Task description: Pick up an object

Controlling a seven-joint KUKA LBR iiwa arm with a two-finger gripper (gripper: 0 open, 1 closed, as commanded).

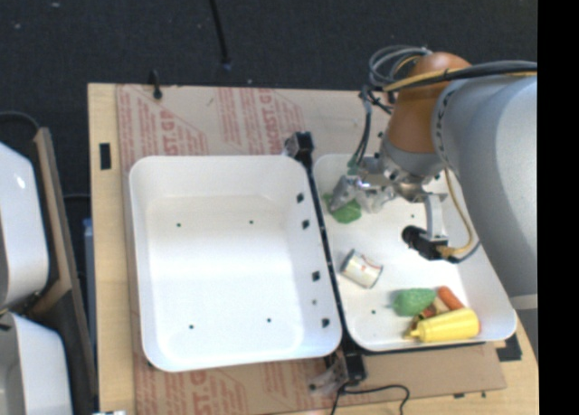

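Note:
The right bin [488, 291] holds several small objects. A green piece [346, 212] lies near its upper left, right under my gripper [348, 194], which reaches down from the grey arm with the orange band. A small silver-white cylinder [361, 269] lies on its side in the bin's middle. Near the front lie a green lump [414, 301], an orange piece [449, 297] and a yellow bottle-shaped object [446, 326]. Whether the gripper touches the green piece is unclear from this angle.
The left bin [145, 223] stands beside the right one, with a black-clipped divider edge [317, 232] between them. A black cable [434, 243] loops off the wrist over the right bin. Cardboard [208, 119] lies under both bins.

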